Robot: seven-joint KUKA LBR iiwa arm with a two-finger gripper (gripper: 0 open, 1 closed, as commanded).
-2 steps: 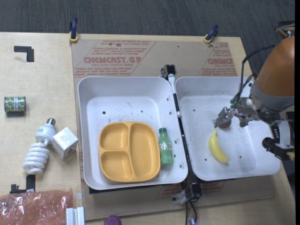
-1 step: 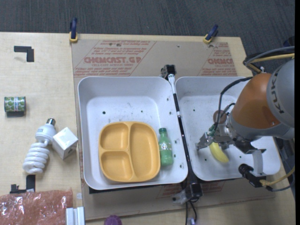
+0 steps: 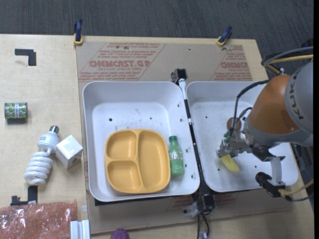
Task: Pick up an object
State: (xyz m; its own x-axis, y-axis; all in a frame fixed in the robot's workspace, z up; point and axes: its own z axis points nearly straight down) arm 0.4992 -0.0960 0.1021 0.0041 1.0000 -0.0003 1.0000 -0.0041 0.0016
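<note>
My gripper is low in the right bin, near its front middle. A small yellow banana-shaped object lies on the bin floor directly under and just in front of it, partly covered by the gripper. The grey and orange arm hangs over the bin's right half and hides what is beneath it. In the left bin lie a yellow divided plate and, along its right side, a green bottle.
A small brown round thing shows beside the wrist in the right bin. On the bench left of the bins are a spiral light bulb, a white cube, a green can and a reddish bag.
</note>
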